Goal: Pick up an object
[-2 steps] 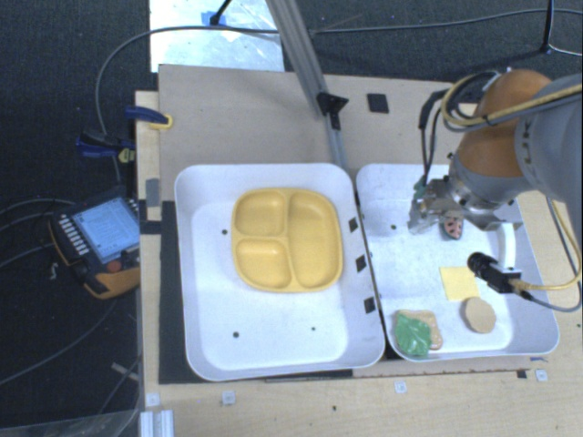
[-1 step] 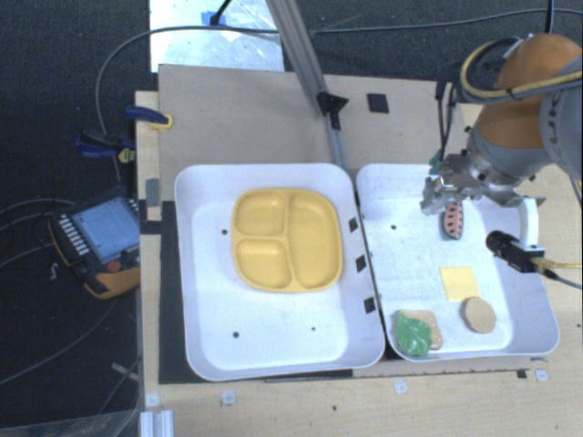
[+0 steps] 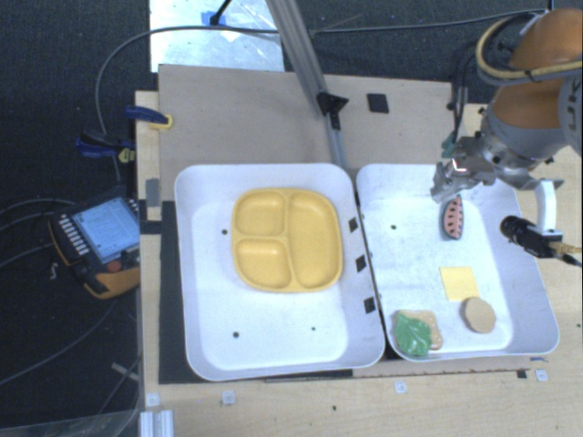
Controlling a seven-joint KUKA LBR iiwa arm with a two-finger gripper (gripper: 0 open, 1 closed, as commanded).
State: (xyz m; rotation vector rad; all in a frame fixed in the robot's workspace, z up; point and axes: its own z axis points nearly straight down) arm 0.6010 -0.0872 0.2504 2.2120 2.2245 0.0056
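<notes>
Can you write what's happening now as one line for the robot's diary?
gripper: above watermelon slice | right bin: cheese, cookie, lettuce toast | left bin: yellow plate

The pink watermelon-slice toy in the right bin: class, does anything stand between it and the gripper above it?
Nothing visible does. The gripper hangs directly at the upper end of the pink watermelon-slice toy. The yellow square slice, round tan biscuit and green-topped toast lie lower in the right white bin, apart from it.

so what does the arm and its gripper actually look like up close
The arm is bulky and rounded, with a wide orange band above a grey wrist section. Dark cables loop around its upper part. The gripper at its end is small, grey and metallic, with a tiny reddish light or mark on it. A white bracket and a black cylindrical part sit beside the wrist.
</notes>
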